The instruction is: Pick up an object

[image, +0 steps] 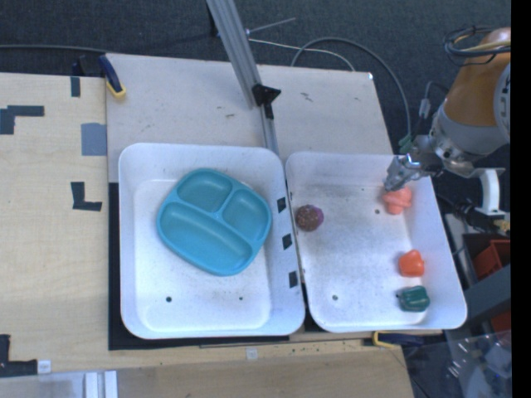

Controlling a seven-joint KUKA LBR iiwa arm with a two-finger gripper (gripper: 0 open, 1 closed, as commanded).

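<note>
In the right bin lie a salmon-pink object near the far right wall, a dark reddish ball near the left wall, an orange object and a dark green object at the near right. My gripper hangs just above the salmon-pink object, its tips right at that object's top edge. Nothing is seen lifted between the tips.
The left bin holds a blue divided plate. A slanted metal pole rises behind the bins. Cables run over the bench behind the right bin. The arm's orange band is at the far right.
</note>
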